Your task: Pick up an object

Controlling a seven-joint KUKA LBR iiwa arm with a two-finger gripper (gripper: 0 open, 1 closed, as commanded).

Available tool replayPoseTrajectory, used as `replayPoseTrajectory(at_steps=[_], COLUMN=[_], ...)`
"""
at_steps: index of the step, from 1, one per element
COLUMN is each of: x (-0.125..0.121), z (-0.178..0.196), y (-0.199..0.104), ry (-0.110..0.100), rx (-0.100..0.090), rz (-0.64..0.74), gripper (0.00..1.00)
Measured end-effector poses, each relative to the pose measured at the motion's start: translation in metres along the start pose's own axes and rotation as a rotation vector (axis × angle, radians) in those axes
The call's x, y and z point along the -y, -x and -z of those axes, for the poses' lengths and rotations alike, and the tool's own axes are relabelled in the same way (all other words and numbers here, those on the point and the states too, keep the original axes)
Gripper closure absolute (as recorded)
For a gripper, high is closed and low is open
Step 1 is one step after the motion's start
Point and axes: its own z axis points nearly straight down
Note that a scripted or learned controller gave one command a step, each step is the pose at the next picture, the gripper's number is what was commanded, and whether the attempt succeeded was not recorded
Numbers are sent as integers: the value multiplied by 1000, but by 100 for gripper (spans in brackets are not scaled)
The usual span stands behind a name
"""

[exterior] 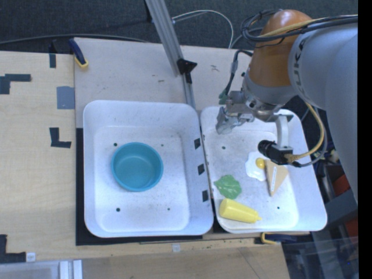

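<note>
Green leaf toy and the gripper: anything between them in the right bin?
No. In the camera view, the bin floor between the gripper and the green leaf toy is bare white, lightly speckled.

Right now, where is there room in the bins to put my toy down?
The left bin has bare floor all around the blue bowl, most toward its right wall. The right bin is crowded low down: green leaf, yellow piece, fried egg, wedge. The gripper hangs over its top-left corner.
</note>
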Motion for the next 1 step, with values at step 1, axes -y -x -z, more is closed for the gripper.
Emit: replayPoseTrajectory(at_steps=[1], x=[12], z=[-9], y=[-51], ry=[-2], rx=[1], rz=[1], gripper=[100])
